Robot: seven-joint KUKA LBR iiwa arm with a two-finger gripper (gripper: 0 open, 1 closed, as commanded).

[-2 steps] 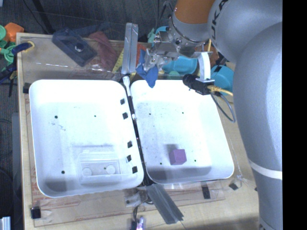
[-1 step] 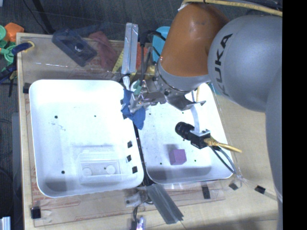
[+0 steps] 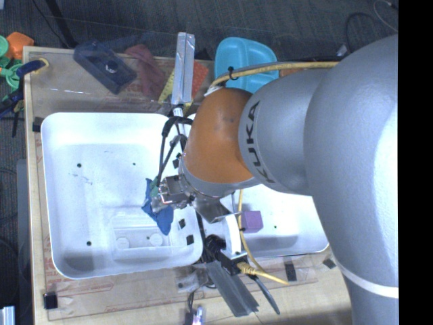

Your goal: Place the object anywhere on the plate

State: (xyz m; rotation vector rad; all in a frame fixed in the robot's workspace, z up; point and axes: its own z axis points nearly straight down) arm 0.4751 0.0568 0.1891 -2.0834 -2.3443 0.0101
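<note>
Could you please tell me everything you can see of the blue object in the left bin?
The blue object looks like a thin, soft or flexible piece, bright blue, irregular in outline with a pointed lower corner. It sits in the left bin, near that bin's right wall, directly under the hand, which covers its upper part. Its lower tip overlaps the clear plate lying on the bin floor. Whether the hand grips it cannot be told.

A purple block [image 3: 252, 221] lies in the right bin [image 3: 308, 239]. Behind the bins on the surface [image 3: 54, 66], a dark blue tool [image 3: 103, 66] rests near a light blue plastic piece [image 3: 245, 61]. Green and orange toys [image 3: 12, 58] sit at the far left.
</note>
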